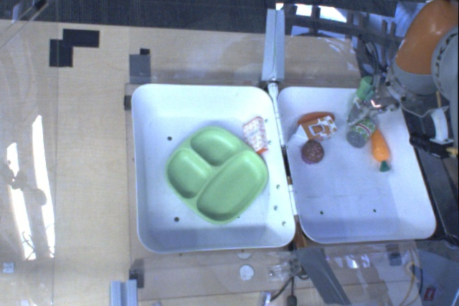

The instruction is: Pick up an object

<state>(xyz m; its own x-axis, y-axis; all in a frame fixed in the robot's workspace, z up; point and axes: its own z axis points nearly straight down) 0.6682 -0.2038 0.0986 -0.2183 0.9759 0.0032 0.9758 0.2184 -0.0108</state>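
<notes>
- The arm [430, 39] came in from the upper right of the frame, with its orange band above the wrist.
- The gripper [367, 110] was over the upper right part of the right bin [373, 218], just above a grey-green can [361, 131].
- How far the claw was open, and whether it had hold of anything, I cannot tell; the tips were too small and blurred against the can.
- An orange carrot [379, 146] with a green end lay just to the right of the can.
- A small orange and white packet [317, 125] lay left of the can, and a dark red round thing [312, 151] was just below the packet.
- In the left bin [154, 154], a green divided plate [217, 174] filled the centre.
- A small red and white wrapper [255, 134] lay at the upper right edge of the plate.
</notes>
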